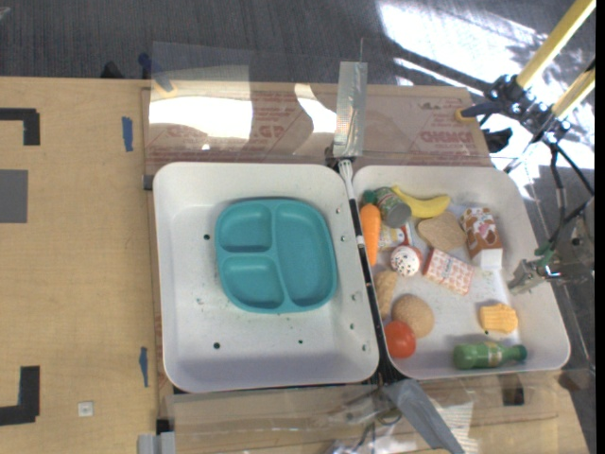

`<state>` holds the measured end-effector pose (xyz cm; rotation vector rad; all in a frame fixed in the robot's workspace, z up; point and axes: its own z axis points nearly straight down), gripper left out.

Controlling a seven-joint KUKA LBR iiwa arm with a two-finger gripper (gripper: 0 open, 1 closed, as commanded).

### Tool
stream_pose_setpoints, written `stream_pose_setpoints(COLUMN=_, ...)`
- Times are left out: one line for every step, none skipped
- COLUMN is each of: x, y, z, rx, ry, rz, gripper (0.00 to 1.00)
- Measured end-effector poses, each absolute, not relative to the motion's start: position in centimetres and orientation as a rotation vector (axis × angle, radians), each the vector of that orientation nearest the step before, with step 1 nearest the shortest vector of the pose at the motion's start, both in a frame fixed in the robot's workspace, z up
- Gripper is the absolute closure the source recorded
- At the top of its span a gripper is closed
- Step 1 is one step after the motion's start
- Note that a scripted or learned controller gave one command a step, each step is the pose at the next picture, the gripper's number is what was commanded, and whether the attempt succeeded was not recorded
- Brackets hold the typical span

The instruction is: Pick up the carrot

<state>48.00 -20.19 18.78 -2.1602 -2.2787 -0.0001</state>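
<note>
Two white bins sit side by side on the bench: the left bin (180, 282) has a teal divided plate (277, 253) in its middle, and the right bin (544, 291) is full of toy food. The carrot (370, 234) lies upright along that bin's left wall, near the far corner, just below a banana (423, 201). A tomato (400, 340) and green bottle (488, 354) sit by the near edge, and the gripper (535, 272) hangs at the right rim, too small to tell how its claw stands.
</note>
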Motion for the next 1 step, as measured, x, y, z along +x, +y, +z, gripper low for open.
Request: stream_pose_setpoints(x=48.02, y=-17.81, z=18.3, rx=-2.425, ry=-1.992, rz=0.0, gripper=1.0)
